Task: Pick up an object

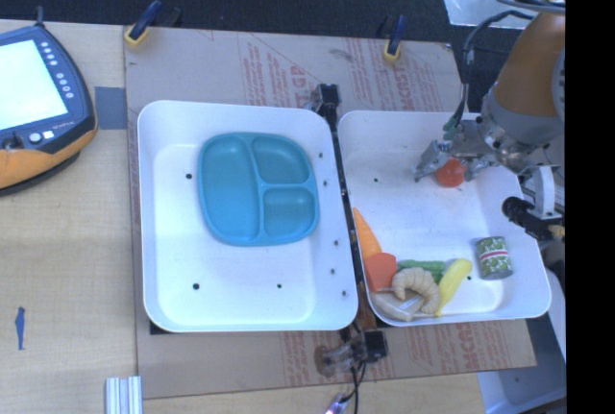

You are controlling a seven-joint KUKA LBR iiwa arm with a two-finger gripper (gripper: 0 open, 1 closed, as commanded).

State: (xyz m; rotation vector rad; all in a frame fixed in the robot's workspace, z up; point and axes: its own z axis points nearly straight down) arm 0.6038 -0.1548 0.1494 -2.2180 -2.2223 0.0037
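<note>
In the right bin (pixel 404 201), my gripper (pixel 450 162) hangs low near the far right corner. Its grey fingers (pixel 426 169) are spread apart, so it is open. A small red round object (pixel 449 175) lies on the bin floor between and just below the fingertips, and I cannot tell whether they touch it. Along the bin's near edge lies a pile: an orange carrot (pixel 363 231), a red piece (pixel 381 268), a green piece (pixel 423 265), a yellow banana (pixel 455 282) and a beige curled piece (pixel 411 287). A small green-labelled can (pixel 493 257) lies at the right.
The left bin (pixel 163 239) holds a blue divided plate (pixel 258 188). A tablet in an orange case (pixel 38 105) rests on the bench at far left. Clamps (pixel 142 23) pin the brown board at the back. The arm's grey and orange body (pixel 528 85) rises over the right bin's far right corner.
</note>
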